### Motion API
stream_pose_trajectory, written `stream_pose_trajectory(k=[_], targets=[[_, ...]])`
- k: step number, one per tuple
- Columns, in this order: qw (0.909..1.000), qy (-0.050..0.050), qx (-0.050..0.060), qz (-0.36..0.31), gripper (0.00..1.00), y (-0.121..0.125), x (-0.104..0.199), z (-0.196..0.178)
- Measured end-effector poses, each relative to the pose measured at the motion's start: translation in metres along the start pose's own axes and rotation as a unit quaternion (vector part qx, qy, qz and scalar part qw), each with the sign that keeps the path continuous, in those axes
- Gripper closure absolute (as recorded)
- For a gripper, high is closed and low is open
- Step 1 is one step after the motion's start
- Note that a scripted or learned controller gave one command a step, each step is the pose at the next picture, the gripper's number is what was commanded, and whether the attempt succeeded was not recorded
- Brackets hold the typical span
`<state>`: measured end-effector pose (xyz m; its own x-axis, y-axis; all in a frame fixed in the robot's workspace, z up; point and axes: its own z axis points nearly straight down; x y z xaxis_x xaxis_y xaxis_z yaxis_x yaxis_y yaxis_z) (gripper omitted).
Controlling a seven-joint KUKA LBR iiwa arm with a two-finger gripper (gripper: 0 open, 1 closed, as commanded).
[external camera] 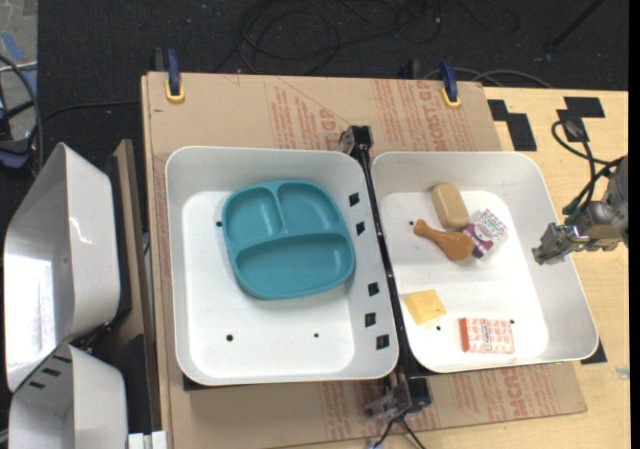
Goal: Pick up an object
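1. Gripper (552, 243): at the right rim of the right bin (520, 172), over its edge; nothing sits between its fingers, and their spread cannot be made out.
2. Left bin (190, 267): holds a teal divided plate (288, 239).
3. Right bin, upper part: tan bread piece (450, 204), touching a brown drumstick (446, 238), which lies against a small purple-and-white packet (487, 230).
4. Right bin, lower part: yellow cheese slice (424, 307) and, just beside it, a red-and-white packet (487, 335).
5. All objects lie apart from the gripper.
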<state>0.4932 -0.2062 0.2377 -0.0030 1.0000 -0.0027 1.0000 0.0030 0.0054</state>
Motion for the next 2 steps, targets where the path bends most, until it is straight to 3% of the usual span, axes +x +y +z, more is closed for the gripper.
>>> stream_pose_trajectory(k=[1, 2], targets=[[1.0, 0.0, 0.001, 0.0, 1.0, 0.001, 0.0, -0.022], [1.0, 0.002, 0.002, -0.003, 1.0, 0.019, 0.06, -0.024]])
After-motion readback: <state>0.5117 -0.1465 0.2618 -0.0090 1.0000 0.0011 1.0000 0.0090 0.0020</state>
